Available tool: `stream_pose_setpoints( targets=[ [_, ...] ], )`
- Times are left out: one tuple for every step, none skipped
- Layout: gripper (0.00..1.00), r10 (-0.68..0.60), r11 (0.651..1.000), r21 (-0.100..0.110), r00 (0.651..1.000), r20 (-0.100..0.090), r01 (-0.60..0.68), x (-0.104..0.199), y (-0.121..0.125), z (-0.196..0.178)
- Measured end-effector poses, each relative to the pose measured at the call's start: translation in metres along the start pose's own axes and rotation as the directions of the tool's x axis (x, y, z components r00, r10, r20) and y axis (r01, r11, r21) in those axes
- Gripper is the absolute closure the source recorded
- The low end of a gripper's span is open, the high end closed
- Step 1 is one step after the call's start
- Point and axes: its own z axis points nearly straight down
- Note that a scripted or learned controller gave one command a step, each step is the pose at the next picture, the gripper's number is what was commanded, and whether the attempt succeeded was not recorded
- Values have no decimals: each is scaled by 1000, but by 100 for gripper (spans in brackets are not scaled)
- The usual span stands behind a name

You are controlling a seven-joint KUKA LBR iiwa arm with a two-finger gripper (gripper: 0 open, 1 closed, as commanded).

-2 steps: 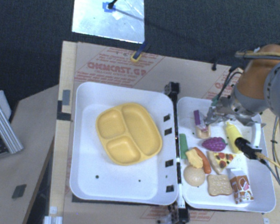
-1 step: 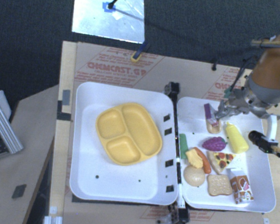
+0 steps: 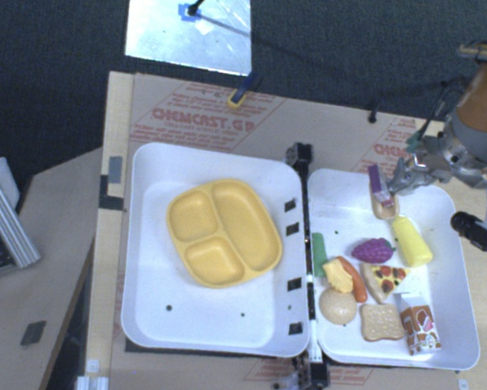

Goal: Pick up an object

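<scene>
Where bin rim (image 3: 453, 198) nears, tool (image 3: 409, 175) above.

Two white bins (image 3: 139, 309): one yellow divided tray (image 3: 224, 231) in one, about ten toy foods (image 3: 387, 280) in the other.

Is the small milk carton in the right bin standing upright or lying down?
Lying down: the milk carton rests on its side beside the bread slice.

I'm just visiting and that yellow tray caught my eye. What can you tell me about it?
The yellow tray is a rounded, plastic-looking plate split by raised ridges into three compartments: two at the back and one at the front. It lies flat, turned at a slant, near the middle of the left white bin. It rests on the bin floor, apart from the walls, with no food in its compartments.
</scene>
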Motion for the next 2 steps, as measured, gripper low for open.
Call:
stream_pose_setpoints(
  targets=[
    [100, -4, 1000, 6, 1000, -3, 4, 44, -1, -2],
    [100, -6, 1000, 7, 1000, -5, 6, 102, -10, 2]
  ],
)
